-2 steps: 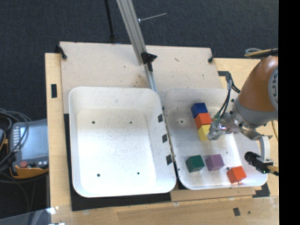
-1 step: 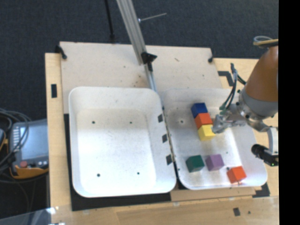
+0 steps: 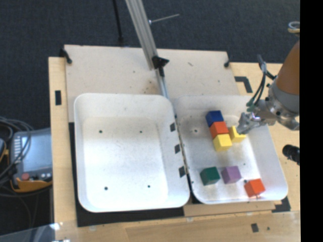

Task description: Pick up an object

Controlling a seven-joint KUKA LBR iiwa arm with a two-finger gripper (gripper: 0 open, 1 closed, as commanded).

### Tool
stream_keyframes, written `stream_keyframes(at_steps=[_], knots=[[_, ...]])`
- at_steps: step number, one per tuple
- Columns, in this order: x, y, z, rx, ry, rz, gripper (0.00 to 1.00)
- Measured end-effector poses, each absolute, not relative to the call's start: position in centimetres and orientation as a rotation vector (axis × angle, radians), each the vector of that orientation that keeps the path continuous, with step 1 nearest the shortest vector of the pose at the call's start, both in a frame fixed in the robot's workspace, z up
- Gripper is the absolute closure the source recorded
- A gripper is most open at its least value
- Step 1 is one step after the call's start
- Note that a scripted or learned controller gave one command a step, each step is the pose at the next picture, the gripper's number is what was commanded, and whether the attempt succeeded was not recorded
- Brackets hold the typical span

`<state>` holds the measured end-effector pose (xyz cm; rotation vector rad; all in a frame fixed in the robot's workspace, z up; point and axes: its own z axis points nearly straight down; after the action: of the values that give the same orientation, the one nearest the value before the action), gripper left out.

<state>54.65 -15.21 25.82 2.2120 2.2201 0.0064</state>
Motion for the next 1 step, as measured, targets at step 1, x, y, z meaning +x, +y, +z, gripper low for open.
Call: stream_keyframes(at_steps=[1], knots=[[53.37, -10.08, 24.63, 2.214, 2.228, 0.0, 1.0]])
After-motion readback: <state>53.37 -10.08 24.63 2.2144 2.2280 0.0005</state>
